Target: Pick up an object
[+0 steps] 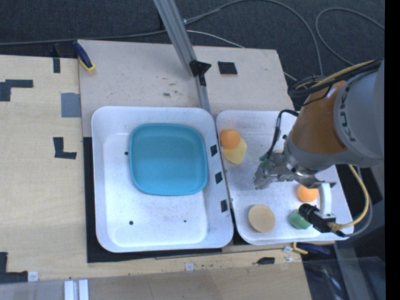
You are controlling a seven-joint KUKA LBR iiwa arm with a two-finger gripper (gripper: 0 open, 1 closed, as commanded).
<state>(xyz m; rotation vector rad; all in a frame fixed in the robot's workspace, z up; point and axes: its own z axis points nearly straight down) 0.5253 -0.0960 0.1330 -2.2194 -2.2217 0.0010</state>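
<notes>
Camera view, my position: my gripper hangs low over the right bin, reached in from the right, with my orange-banded wrist above and behind it.
Camera view, fingers: they are small and dark against the bin floor. I cannot tell how far apart they stand, and I see nothing between them.
Camera view, candidate objects: an orange ball rests on a pale yellow piece near the bin's left wall. A tan disc lies toward the near edge. A green object sits just beside it to the right.
Camera view, nearest target: the tan disc and the ball pair both lie near my fingertips but apart from them. My judgement is that I am placed between candidates, not yet committed to one.
Camera view, left bin: the left bin carries a blue plate lying flat in it. It is well apart from my reach.
Camera view, hidden: a second orange object is partly covered by my wrist, so its shape is unclear.
Camera view, cut off: my upper arm leaves the frame at the right.
Camera view, hard to read: whether my fingertips touch the bin floor cannot be told from this slant.
</notes>
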